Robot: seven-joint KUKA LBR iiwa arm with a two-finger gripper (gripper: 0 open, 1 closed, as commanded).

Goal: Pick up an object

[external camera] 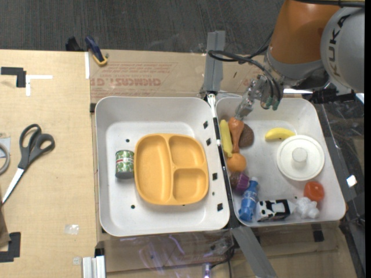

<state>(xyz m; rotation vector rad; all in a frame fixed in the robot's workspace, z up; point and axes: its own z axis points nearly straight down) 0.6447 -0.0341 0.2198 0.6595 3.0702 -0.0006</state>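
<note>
My gripper [259, 101] hangs over the far left part of the right bin [324, 213], open, with nothing between its fingers. Just below and left of it lie a carrot-like orange piece [236, 127] and a brown potato-shaped piece [246, 136]. A yellow corn-like stick [225, 138] lies along the bin's left wall, with an orange fruit [236, 163] in front of it. A yellow banana [279, 134] lies to the gripper's front right, beside a white lidded bowl [299, 157].
The right bin's near side holds a purple item [242, 183], a blue bottle [248, 204], a black-and-white cow toy [273, 209], a white lump [306, 207] and a red tomato [313, 190]. The left bin [110, 213] holds a yellow divided plate [172, 168] and a green can [124, 163]. Scissors [26, 153] lie on the bench at left.
</note>
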